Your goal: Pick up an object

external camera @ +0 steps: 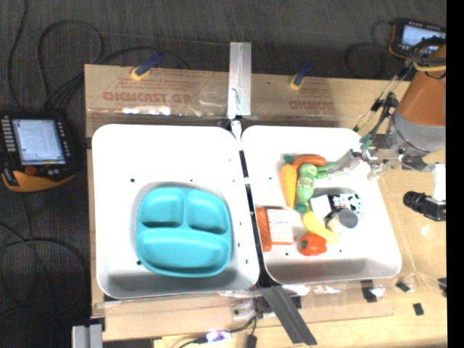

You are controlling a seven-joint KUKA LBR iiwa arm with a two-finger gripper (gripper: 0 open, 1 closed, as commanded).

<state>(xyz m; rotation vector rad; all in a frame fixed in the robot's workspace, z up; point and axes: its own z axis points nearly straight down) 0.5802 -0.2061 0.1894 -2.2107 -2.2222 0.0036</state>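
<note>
Nearest the camera, at about five o'clock in the right-hand shallow white plastic bin [377, 256], sits a small red-orange toy pepper [312, 245], and just beside it at its one o'clock a curved yellow plastic banana [317, 224] — both look light, hard and slick, so a grip across the banana's narrow middle seems the safer bet. To the nine o'clock side lies a flat white-and-orange carton [278, 226], probably too broad to pinch from above. A small black-and-white object with a grey round end [343, 210] rests near three o'clock. Further back, a green plastic toy vegetable [305, 183] stands against an orange plastic carrot [289, 181], with another orange piece [310, 160] touching at twelve o'clock; crowded, rounded, likely to squirt sideways. The pincer [349, 162] hangs over the bin's one o'clock corner, just beside that cluster; whether it is apart or together, I cannot tell. Over in the left-hand white bin [116, 158], a moulded turquoise divided plastic tray [183, 230], stiff and wide, offers only its rim.
</note>
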